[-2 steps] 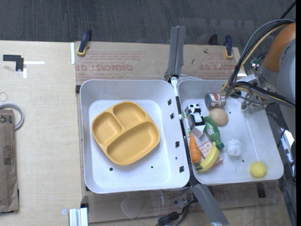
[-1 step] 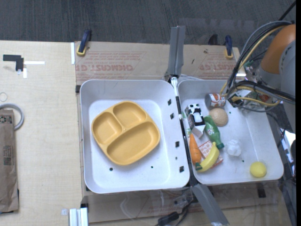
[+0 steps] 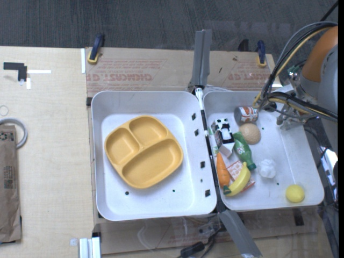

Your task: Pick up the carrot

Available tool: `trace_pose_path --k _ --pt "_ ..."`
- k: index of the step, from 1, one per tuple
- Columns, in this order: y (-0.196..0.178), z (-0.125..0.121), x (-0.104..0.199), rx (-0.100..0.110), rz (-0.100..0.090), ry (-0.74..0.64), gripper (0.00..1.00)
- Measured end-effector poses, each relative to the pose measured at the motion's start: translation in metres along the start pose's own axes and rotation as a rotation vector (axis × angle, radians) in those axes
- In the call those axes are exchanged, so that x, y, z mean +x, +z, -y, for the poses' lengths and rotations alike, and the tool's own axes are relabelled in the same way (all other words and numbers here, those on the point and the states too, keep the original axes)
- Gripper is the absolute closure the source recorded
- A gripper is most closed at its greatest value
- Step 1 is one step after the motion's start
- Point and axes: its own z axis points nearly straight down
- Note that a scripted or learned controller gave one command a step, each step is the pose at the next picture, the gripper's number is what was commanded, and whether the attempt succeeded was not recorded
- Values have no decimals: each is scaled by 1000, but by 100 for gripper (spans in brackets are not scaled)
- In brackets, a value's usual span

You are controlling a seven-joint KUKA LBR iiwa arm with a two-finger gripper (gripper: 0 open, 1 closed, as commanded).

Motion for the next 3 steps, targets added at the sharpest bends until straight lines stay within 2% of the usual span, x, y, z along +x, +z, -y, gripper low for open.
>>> trace_pose_path --k 1,2,3 --pt "10 1 7 2 -2 -3 100" --pt "13 1 5 4 0 -563 100" --pt "14 5 -3 2 2 -227 100"
